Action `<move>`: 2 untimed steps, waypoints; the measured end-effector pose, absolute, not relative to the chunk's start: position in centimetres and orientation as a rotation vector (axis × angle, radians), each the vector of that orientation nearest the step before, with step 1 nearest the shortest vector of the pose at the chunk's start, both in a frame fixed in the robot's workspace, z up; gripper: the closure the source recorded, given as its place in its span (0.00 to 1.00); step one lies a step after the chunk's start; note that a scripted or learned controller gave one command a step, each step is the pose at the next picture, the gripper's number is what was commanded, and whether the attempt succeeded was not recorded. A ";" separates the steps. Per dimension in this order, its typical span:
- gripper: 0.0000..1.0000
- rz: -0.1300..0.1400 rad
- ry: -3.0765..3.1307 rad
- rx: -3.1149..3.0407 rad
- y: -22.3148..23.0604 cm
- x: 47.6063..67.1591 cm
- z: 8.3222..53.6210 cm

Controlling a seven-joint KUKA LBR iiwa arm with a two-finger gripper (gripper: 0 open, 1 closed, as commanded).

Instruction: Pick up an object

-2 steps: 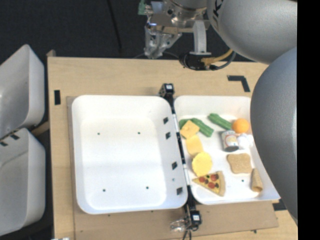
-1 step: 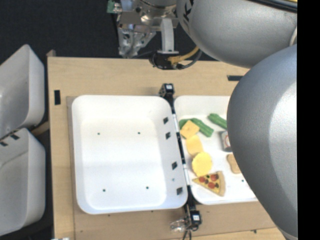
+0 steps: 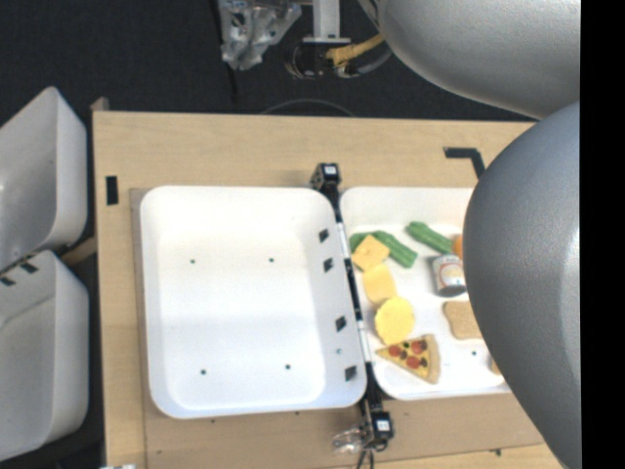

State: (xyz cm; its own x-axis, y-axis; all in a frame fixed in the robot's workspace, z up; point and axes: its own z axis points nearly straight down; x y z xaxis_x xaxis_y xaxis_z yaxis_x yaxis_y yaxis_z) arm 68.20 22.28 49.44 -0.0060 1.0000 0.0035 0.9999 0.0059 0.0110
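The right bin (image 3: pixel 410 203) holds toy food. Two yellow cheese blocks (image 3: pixel 370 253) (image 3: pixel 379 284) and a round yellow piece (image 3: pixel 395 319) lie along its left wall. A pizza slice (image 3: pixel 414 355) lies at the front, and two green pods (image 3: pixel 395 247) (image 3: pixel 428 235) lie toward the back. A small tin can (image 3: pixel 449 276) and a tan cracker (image 3: pixel 461 319) lie partly under the arm. The grey arm (image 3: pixel 527 291) covers the bin's right part. My gripper (image 3: pixel 249 27) hangs at the top of the view, far from the food, with nothing seen in it.
The left bin (image 3: pixel 234 301) sits beside the right one, with a black clip divider (image 3: pixel 344 291) between them. White housings (image 3: pixel 34 262) stand off the bench's left edge. Cables (image 3: pixel 342 57) hang by the gripper.
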 end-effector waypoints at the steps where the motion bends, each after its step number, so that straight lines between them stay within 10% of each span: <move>1: 1.00 0.001 2.208 2.228 10.7 69.0 50.3; 2: 1.00 -0.018 2.224 2.228 12.3 68.8 29.5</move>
State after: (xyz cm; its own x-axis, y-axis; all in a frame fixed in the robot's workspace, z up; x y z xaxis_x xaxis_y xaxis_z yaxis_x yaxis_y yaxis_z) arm 68.79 12.26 29.47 0.0017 1.0000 -0.0038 0.9999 -0.0018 -0.0127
